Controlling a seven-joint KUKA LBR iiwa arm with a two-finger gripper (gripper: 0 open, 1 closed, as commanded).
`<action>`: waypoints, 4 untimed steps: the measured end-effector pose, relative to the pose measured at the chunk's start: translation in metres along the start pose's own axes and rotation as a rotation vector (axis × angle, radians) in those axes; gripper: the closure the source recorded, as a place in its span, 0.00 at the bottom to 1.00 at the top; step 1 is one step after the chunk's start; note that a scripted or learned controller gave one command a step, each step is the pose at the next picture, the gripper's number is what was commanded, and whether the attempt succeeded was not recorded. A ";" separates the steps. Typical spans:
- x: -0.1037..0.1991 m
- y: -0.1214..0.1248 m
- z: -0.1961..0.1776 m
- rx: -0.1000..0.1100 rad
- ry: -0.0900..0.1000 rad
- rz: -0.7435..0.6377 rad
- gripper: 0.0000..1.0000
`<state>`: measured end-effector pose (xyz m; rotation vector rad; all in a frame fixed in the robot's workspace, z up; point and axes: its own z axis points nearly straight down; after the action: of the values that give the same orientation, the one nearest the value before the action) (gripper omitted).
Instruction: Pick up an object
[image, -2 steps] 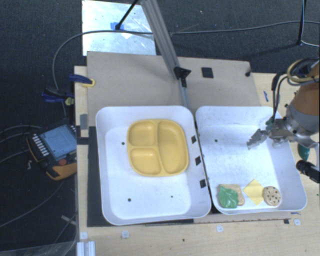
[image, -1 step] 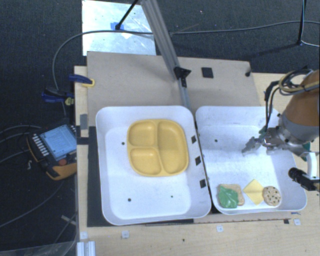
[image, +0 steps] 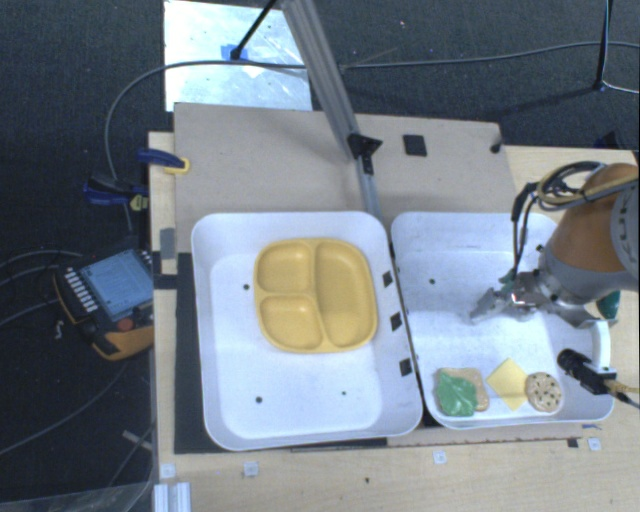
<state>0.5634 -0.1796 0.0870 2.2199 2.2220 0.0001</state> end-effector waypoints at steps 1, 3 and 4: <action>-0.001 0.001 -0.014 -0.005 -0.002 0.000 1.00; 0.001 0.001 -0.120 -0.004 -0.001 -0.004 1.00; -0.001 -0.001 -0.184 -0.008 -0.002 -0.005 1.00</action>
<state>0.5621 -0.1803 0.2713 2.2099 2.2221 0.0064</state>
